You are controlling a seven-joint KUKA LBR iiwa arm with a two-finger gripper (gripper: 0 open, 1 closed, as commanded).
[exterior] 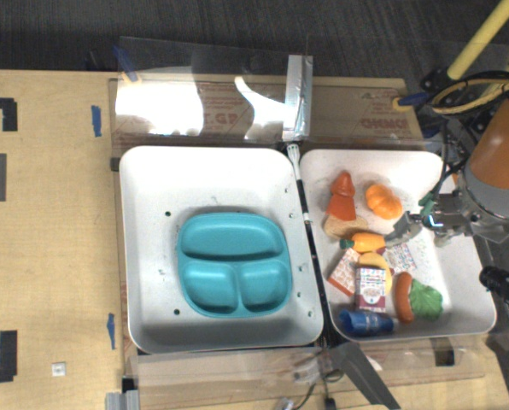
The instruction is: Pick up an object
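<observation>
Teal tray (233, 263), two white bins (152, 186)

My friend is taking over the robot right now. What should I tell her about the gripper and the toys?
Gripper: low over the right bin, among the toys; whether it is open or shut is unclear, and nothing is seen held.
Toys, all in the right bin: orange ball, red cone, small carton, green toy, blue toy.
Left bin: teal divided tray.
Done: arm reached in.
Left: grab one toy and lift it.
</observation>
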